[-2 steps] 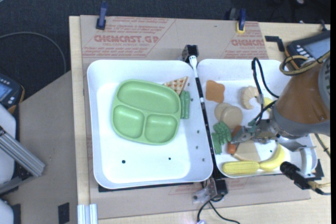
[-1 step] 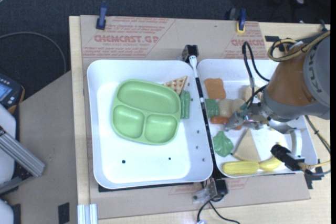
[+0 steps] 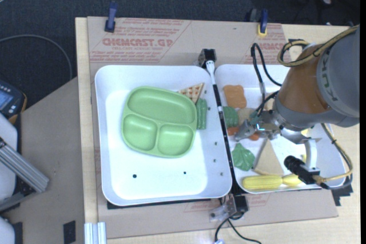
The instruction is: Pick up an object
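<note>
Where the bench begins at the left stands the left bin (image 3: pixel 108 140), a shallow tray of smooth white plastic with rounded corners. Within it:

- Divided plate (image 3: pixel 158 121): pale green, matt plastic, three compartments, lying flat near the bin's middle.
- Waffle-patterned wedge (image 3: pixel 193 91): tan, triangular, criss-cross surface, touching the plate's upper right rim.
- Green strip (image 3: pixel 202 114): narrow, upright along the plate's right edge.

Next comes the right bin (image 3: pixel 240 72), of the same white plastic, set just beside the first. Within it:

- Orange piece (image 3: pixel 234 95): flat, rounded block, near the bin's upper left.
- Green leafy piece (image 3: pixel 230 116): crinkled, below the orange piece.
- Second green piece (image 3: pixel 243 156): leaf-shaped, by the left wall.
- Tan wedge (image 3: pixel 269 162): smooth, pale, triangular.
- Corn cob (image 3: pixel 269 182): yellow, long, ribbed, along the near wall.

Gripper (image 3: pixel 250 130): dark metal, low over the right bin's left half, beside the leafy pieces and a small reddish item. Jaw state cannot be told; too small and cluttered. Arm (image 3: pixel 320 88): orange band, grey shell, black cables.
</note>
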Motion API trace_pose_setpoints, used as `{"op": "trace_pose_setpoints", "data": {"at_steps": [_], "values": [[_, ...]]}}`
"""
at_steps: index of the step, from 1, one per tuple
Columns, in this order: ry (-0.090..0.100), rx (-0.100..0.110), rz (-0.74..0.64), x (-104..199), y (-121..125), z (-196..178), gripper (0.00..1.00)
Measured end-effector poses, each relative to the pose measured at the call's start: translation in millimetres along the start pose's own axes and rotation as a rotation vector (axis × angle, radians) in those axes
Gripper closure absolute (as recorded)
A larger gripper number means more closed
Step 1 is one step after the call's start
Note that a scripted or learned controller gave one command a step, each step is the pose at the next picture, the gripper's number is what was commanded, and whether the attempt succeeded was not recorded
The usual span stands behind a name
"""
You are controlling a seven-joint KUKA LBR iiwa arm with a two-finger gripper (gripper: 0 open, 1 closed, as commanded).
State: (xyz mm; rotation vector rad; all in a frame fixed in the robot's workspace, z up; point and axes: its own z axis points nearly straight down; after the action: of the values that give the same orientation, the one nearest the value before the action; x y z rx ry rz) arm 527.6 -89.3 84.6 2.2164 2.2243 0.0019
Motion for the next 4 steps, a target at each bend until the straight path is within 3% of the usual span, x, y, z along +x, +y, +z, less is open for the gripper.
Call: {"op": "trace_pose_setpoints", "data": {"at_steps": [1, 2, 3, 4], "values": [[-0.003, -0.002, 0.005, -40, 29, 0, 0.0], [-0.001, -0.001, 0.004, -38, 28, -11, 1.0], [0.001, -0.012, -0.006, 28, 73, -107, 1.0], [0.002, -0.003, -0.005, 97, 76, -122, 1.0]]}}
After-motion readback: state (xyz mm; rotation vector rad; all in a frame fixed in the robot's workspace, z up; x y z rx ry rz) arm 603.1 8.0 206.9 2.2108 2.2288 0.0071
